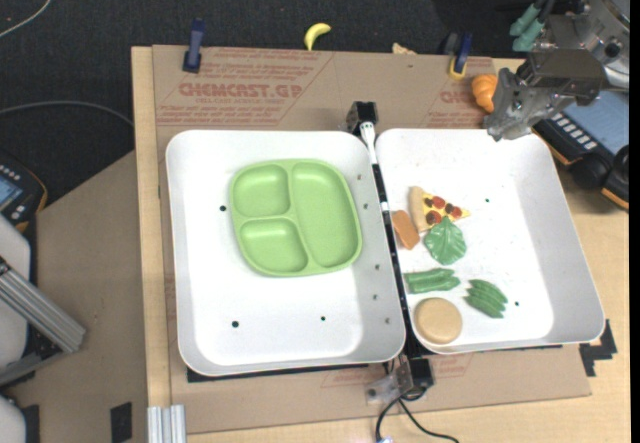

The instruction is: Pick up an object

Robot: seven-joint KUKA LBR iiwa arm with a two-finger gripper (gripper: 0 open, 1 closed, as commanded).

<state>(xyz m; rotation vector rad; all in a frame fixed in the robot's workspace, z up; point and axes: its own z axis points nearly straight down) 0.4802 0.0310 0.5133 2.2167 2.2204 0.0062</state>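
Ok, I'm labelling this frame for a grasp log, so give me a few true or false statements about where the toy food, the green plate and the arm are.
1. The green three-compartment plastic plate lies in the left white bin. True.
2. The toy pizza slice sits on that plate. False: it lies in the right white bin.
3. The gripper hovers at the right bin's far edge. True.
4. The round tan toy bun is in the left bin. False: right bin, near corner.
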